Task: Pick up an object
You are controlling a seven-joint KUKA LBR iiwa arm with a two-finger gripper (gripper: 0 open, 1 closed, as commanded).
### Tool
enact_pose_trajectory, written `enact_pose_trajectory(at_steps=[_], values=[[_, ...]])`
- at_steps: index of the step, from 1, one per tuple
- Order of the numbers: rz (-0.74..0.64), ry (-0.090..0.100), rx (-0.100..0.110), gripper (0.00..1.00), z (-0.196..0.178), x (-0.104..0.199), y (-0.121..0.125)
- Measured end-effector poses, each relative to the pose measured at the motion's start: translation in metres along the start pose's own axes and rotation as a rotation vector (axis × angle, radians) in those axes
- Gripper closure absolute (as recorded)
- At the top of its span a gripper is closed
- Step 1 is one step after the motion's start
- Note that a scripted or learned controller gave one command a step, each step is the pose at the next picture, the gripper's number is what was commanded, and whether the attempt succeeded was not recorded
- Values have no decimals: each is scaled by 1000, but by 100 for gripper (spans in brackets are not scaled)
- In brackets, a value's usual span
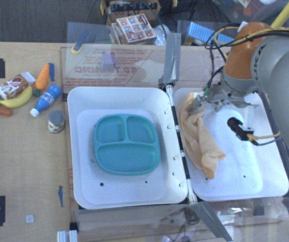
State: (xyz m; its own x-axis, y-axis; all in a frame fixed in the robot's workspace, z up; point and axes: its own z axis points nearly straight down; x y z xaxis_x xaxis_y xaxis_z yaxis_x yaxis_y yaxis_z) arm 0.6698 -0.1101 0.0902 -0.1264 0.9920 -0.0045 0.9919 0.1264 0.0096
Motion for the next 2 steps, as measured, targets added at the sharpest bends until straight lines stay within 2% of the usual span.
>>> enact_pose_trajectory(at_steps=[1,2], values=[[-40,5,9,0,-59,-24,-137],[17,2,2,0,-6,9,-54]])
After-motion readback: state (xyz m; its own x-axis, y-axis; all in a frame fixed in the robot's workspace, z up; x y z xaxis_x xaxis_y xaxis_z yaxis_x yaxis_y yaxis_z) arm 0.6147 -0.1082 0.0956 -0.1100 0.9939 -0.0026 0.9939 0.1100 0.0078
